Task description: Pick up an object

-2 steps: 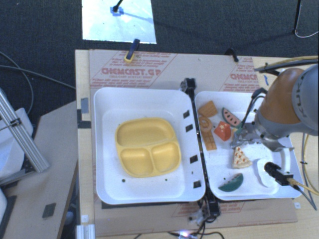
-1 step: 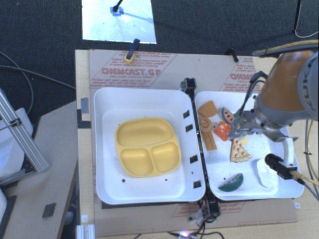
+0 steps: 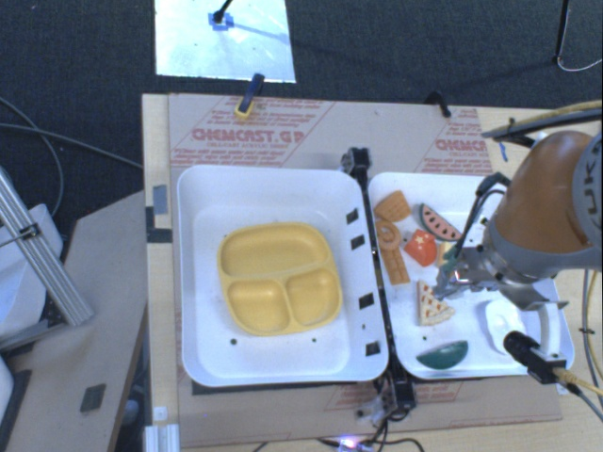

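Note:
The right bin (image 3: 471, 185) holds several toy foods. A tan cracker (image 3: 391, 205), a watermelon slice (image 3: 438, 222), a red piece (image 3: 421, 248), a small brown ring (image 3: 387, 234) and a brown bar (image 3: 396, 267) lie in its left half. A pizza slice (image 3: 433, 306) lies nearer the front, and a dark green piece (image 3: 443, 354) sits by the front wall. My gripper (image 3: 452, 274) hangs low in this bin, just right of the red piece and just above the pizza slice. I see nothing held in it.
The left bin (image 3: 198, 347) bears a yellow divided plate (image 3: 279, 277). A white piece (image 3: 497, 323) lies in the right bin under the arm. The grey arm covers that bin's right side. Black clips line the wall between the bins.

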`<state>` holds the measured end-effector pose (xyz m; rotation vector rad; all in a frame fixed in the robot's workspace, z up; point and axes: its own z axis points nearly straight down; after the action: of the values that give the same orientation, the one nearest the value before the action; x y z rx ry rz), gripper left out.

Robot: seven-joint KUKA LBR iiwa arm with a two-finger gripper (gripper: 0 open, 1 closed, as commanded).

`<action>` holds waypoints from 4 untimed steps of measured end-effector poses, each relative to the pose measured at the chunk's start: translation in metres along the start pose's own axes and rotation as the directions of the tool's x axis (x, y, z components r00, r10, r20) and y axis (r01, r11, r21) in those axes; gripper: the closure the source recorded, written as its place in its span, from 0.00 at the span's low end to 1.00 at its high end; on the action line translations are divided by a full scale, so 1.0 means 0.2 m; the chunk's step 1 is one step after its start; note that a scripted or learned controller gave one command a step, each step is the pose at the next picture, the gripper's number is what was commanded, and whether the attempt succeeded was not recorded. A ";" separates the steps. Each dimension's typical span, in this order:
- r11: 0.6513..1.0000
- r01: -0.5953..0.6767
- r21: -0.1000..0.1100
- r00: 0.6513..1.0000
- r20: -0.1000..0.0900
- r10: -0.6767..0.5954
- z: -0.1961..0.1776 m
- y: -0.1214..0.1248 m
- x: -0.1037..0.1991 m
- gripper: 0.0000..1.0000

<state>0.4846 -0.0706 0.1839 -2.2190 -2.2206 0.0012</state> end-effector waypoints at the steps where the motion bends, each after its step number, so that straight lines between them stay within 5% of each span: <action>1: 1.000 0.000 -0.003 1.000 0.001 0.000 0.00 0.01 0.00 0.00; 2: 1.000 0.012 -0.017 1.000 0.000 -0.012 -0.51 0.33 0.33 0.00; 3: 1.000 -0.009 0.008 1.000 0.002 0.009 0.03 0.08 -0.06 0.00; 4: 1.000 0.009 -0.011 1.000 0.000 -0.009 -0.15 0.41 0.18 0.00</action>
<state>0.5666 -0.0351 0.2145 -2.2145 -2.2364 -0.0105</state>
